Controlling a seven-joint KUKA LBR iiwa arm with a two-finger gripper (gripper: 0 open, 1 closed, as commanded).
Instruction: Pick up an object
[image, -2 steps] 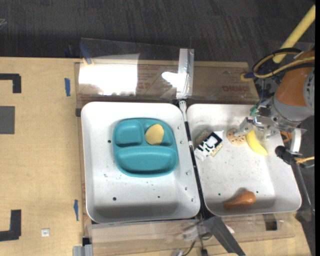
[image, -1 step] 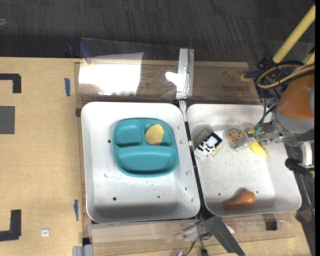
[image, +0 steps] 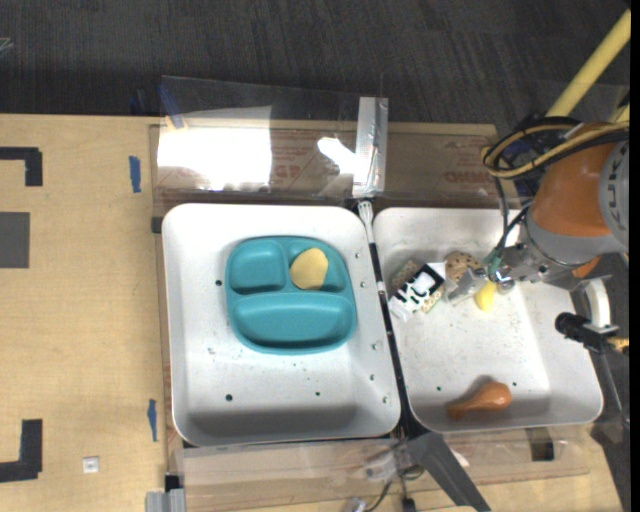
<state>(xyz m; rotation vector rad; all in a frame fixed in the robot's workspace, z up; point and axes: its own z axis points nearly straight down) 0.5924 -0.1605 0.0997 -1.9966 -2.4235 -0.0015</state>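
Jaws (image: 478, 287) blur among small items in right bin (image: 520, 385).

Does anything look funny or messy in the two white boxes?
Nothing looks spilled or broken. A yellow lump sits neatly in the teal tray in the left bin. The right bin holds scattered small items near the hand.

Worktop (image: 70, 300): pale brown board surface with black corner marks and blue tape tabs.
Left bin (image: 190, 400): white, shallow, sits directly on it.
Right bin (image: 520, 350): white, touching the left bin's side.
Clear sheet (image: 260, 150): lies just behind the bins.
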